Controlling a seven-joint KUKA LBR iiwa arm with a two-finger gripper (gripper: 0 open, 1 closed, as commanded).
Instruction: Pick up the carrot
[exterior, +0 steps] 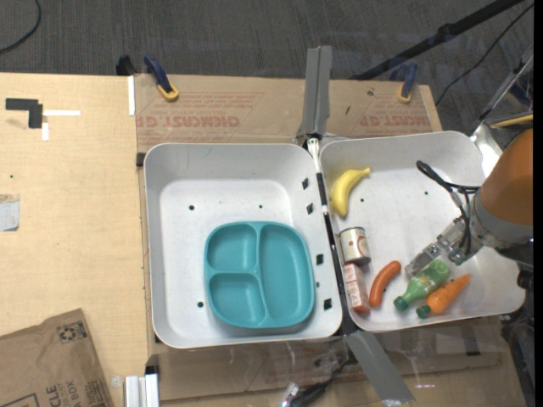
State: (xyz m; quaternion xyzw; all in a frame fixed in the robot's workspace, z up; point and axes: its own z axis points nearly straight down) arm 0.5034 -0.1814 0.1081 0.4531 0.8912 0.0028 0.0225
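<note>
Status: carrot (447,293) not yet picked. It lies on the floor of the right bin (399,155), toward the bin's 5 o'clock corner, tilted with its thick end up toward 2 o'clock and its green top down toward 8 o'clock. A green bottle (420,285) lies just beside it at 10 o'clock, touching or nearly so.

Gripper (434,257): low over the bin, at about 11 o'clock from the carrot, its tip over the bottle's upper end rather than the carrot. Cannot tell how the jaws stand; the metal tip is too small and blurred against the bottle. Nothing visibly held.

Other contents of right bin: sausage (383,281) at 9 o'clock from the bottle, can (354,246) and a red tube (354,288) by the left wall, banana (346,186) at 12 o'clock.

Left bin (170,227) holds a teal tray (259,274).

Judgement: approach only. Grasp and lift are both left. Tip looks offset toward the bottle, so a wrong-object grab seems possible.
</note>
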